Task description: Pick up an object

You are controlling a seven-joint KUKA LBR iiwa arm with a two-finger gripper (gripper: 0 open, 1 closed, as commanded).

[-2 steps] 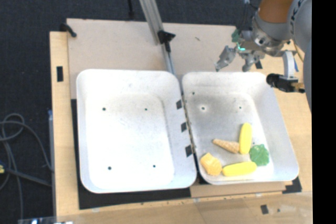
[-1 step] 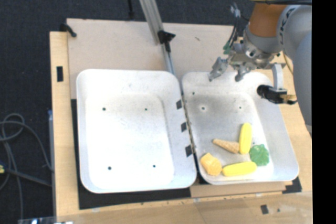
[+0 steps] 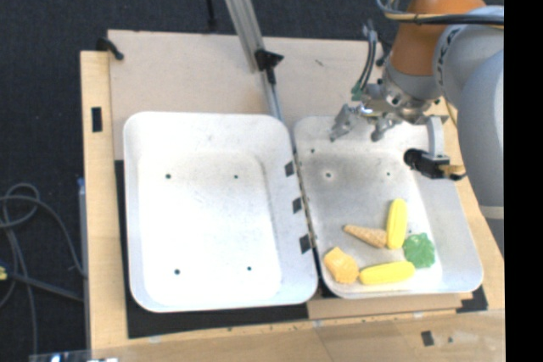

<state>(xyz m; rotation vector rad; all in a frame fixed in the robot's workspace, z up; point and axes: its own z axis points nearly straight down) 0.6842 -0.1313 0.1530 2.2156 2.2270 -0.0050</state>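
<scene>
Camera view: hand [image 3: 363, 125] spread open, holding nothing, hovering over far edge of right bin [image 3: 356, 174]. Corn cob [image 3: 396, 222], cone [image 3: 365, 235], green piece [image 3: 418, 250] clustered at bin's near corner, untouched. Picking not yet begun.

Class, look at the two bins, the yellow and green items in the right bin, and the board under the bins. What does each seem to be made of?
Left bin and right bin: probably moulded plastic, matte white, with rounded rims and grey scuffs.
Two corn cobs, green piece, yellow chunk, cone: likely plastic toy food, given the plain saturated colours.
Board: looks like raw wood or fibreboard, pale tan and dull.
</scene>
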